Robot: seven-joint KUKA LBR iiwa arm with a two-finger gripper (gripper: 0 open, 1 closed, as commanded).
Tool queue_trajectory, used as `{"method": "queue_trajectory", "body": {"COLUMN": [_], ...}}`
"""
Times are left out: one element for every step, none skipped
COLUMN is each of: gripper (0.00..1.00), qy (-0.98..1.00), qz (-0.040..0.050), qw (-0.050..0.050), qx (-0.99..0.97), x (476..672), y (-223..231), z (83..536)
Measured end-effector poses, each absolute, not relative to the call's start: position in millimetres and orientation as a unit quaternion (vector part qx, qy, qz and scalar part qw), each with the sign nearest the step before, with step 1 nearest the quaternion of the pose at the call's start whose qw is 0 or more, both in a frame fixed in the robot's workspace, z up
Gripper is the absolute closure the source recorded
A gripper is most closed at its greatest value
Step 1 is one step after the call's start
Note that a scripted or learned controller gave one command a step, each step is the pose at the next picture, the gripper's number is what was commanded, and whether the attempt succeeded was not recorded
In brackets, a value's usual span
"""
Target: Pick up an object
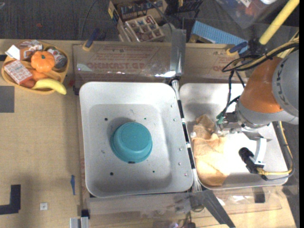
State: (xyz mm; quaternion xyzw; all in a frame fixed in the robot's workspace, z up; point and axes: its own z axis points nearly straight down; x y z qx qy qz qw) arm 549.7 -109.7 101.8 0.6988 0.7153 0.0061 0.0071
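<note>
In the left bin (95,103) a teal bowl (132,141) lies upside down near the middle. The right bin (209,93) holds a pale tan, cloth-like object (211,158) along its left side, with a crumpled brown piece (204,122) at its upper end. My gripper (220,126) hangs low over the right bin, right beside the brown piece and at the top edge of the tan object. The arm's grey wrist and orange band (261,91) cover the bin's right half. Nothing can be seen held.
A wicker basket (9,75) with a banana, an orange pumpkin and small boxes sits at the bench's far left. A cardboard wall (123,61) stands behind the bins. Cables (273,175) and a black part (247,158) trail under the arm near the right bin's front edge.
</note>
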Motion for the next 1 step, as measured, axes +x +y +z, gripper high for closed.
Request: {"method": "queue_trajectory", "body": {"gripper": [0.00], "qy": [0.715], "qz": [0.0058], "qw": [0.007], "qx": [0.699], "x": [549.7], "y": [-110.1], "z": [101.9]}}
